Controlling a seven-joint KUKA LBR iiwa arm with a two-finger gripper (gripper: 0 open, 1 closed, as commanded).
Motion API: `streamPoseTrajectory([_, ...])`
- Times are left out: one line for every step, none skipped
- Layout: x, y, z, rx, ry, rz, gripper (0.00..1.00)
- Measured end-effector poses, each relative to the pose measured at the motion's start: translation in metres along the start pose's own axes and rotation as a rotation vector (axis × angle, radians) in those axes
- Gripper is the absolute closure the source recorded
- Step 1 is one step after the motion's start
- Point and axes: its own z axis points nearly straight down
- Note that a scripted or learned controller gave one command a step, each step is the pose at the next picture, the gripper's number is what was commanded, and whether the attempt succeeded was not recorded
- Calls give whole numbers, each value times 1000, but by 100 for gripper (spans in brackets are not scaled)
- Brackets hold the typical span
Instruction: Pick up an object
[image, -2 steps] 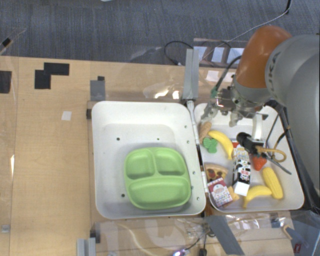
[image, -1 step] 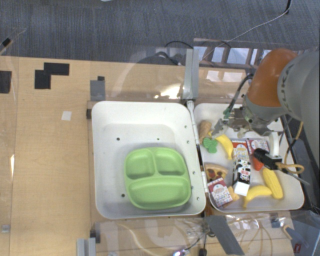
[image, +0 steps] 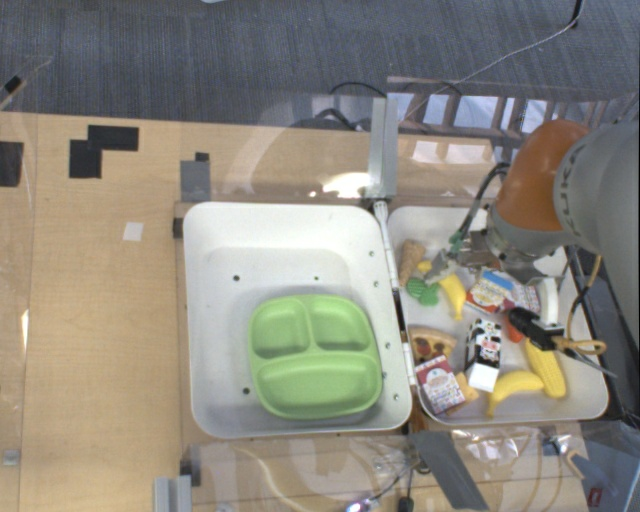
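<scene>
Currently my end effector (image: 458, 252) hangs low inside the right-hand white bin (image: 596, 400), towards its far left part, with my grey arm and its orange band (image: 535, 175) reaching in from the right of the view. From this slant I cannot tell how far it is open, nor whether it has hold of anything

Every loose object I could pick lies in this same bin. A small yellow banana (image: 455, 296) sits just beside the end effector, on its near side. A green toy (image: 422, 291) lies next to that banana, closer to the bin's left wall. A tan piece (image: 410, 257), which I cannot name more closely, rests by that wall a little farther back. A red-and-white packet (image: 490, 292) lies just right of the small banana, partly under my wrist

Nearer the front, a cow-patterned carton (image: 487, 342) stands with a white block (image: 482, 377) touching its near end. A larger banana (image: 516, 384) curves along beside the block, and a corn cob (image: 548, 370) lies just to its right. A pizza-like slice (image: 430, 346) rests against the left wall, with a red-and-white box (image: 441, 387) just in front of it

The left-hand white bin (image: 215, 240) holds a green divided plate (image: 315, 355), lying flat in its near half. Both bins sit side by side on the wood-coloured tabletop (image: 90, 300), which bears black marks (image: 100, 148) at its far left
</scene>
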Motion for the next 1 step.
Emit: streamPoseTrajectory([2,3,-13,-7,2,-1,100])
